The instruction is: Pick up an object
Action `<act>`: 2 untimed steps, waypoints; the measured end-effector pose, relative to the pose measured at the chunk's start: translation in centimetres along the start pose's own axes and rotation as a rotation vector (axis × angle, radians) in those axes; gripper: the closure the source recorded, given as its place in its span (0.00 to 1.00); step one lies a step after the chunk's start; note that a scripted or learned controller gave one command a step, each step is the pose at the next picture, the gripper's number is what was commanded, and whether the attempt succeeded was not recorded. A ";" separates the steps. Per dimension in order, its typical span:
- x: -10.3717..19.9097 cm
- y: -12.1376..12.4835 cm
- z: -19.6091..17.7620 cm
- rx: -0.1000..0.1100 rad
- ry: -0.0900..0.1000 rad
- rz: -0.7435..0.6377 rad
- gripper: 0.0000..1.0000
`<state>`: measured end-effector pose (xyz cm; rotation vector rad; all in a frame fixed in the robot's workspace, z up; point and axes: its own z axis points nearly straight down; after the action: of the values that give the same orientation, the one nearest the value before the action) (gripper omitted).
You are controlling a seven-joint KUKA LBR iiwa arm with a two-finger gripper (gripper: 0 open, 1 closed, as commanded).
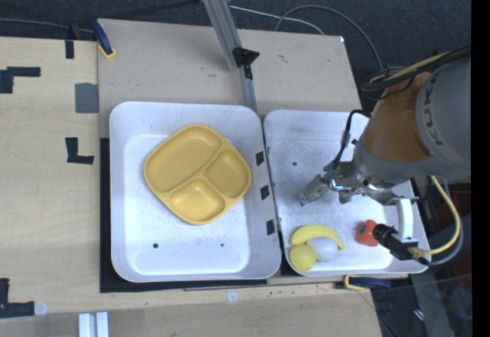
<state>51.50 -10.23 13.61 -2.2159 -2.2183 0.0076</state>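
With the yellow divided plate (197, 173) alone in the left bin (122, 197), I'm watching the gripper (312, 194) over the right bin (306, 136); I cannot tell its finger state. I'd drop squarely onto the banana (315, 233) at the near edge.
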 end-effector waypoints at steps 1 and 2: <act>0.1 0.1 -1.2 -0.003 0.001 -0.002 1.00; 0.6 0.0 -7.3 -0.012 -0.002 -0.001 1.00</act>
<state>51.59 -9.59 20.95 -2.2211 -2.2266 -0.0041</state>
